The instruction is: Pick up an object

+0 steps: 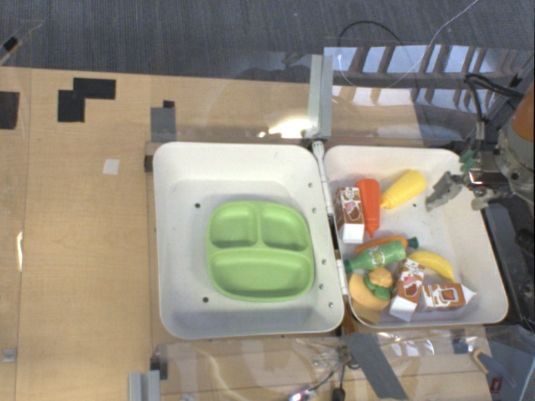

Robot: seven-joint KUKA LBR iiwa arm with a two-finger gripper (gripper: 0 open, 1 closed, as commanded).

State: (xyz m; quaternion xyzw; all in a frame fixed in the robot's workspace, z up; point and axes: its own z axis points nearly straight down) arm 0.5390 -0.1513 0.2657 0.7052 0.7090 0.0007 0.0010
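My gripper (461, 195) hangs over the right bin's (485, 249) far right part, open, with nothing between its fingers. One grey finger (440, 190) points toward a yellow squeeze bottle (404, 189) lying just to its left, not touching it. Further left lie an orange carrot (369, 205) and a small carton (349, 211). Toward the bin's front sit a green bottle (381, 253), a banana (435, 263), a yellow-orange fruit (371, 290) and two more cartons (424, 291).
The left bin (180, 249) holds a green divided plate (260, 251). A metal post (320, 98) stands behind the divider between the bins. Bare bin floor lies under my gripper and along the right wall.
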